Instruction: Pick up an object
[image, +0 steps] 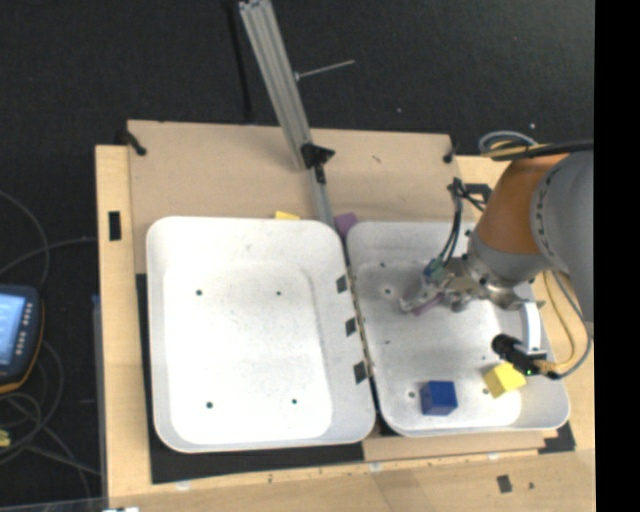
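A blue cube (437, 397) lies near the front of the right bin (400, 245). To its right, by the bin's right wall, sits a yellow block (503, 380). My gripper (420, 300) hangs low over the middle of the right bin, behind the blue cube and well apart from it. A small purplish shape (428, 306) shows right at the gripper's tip; I cannot make out what it is or whether it is held. The grey arm with its orange band (510, 215) reaches in from the right.
The left bin (245, 330) stands beside the right one. A slanted metal rail (285, 90) rises behind the bins. A small purple piece (345, 222) and a yellow piece (287, 215) lie on the bench behind the bins' rear rims.
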